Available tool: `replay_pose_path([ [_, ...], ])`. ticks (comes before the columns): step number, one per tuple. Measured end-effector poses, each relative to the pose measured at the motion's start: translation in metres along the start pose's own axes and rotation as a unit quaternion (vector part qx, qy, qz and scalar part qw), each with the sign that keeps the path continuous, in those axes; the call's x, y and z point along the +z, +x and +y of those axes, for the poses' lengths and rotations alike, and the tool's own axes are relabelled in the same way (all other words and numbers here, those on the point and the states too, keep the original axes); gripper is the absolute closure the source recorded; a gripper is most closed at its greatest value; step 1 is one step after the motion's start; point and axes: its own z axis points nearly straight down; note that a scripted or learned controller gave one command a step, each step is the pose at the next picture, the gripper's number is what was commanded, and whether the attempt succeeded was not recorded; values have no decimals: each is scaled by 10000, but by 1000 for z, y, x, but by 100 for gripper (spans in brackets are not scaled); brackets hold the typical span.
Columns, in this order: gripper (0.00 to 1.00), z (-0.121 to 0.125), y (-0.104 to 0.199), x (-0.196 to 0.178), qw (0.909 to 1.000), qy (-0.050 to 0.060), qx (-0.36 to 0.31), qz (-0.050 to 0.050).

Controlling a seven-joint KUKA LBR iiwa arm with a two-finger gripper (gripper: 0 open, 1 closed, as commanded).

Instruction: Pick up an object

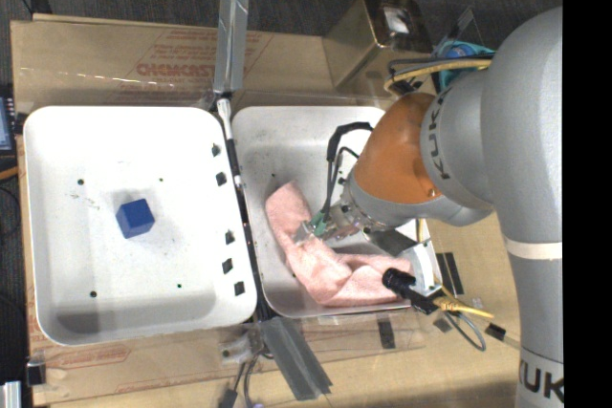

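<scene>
While the arm (449, 158) hangs low over the right bin (287, 124), its gripper (320, 226) sits right at the upper surface of a pink cloth (325, 268), which puts this moment at the grasping step of the pick. From this slanted overhead view the wrist and its orange band cover most of the tool, so I cannot tell how the claw stands, and nothing shows cloth caught in it. Judging by the contact alone, the next move calls for a firm pinch on a raised fold and then a straight lift, slow enough to show whether the fabric comes up or slips free.

The pink cloth lies crumpled along the near half of the right bin, one end reaching up toward the bin's middle and the rest bunched toward the near right corner. It looks soft and fleecy, with thick folds; it will likely drape and trail when raised.

A small blue cube (136, 216) rests alone in the left bin (57, 134), well apart from the arm.
</scene>
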Motion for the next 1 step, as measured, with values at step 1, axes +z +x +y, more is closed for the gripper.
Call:
replay_pose_path([
  [1,100,45,43,-159,9998,-8,-174,-17],
])
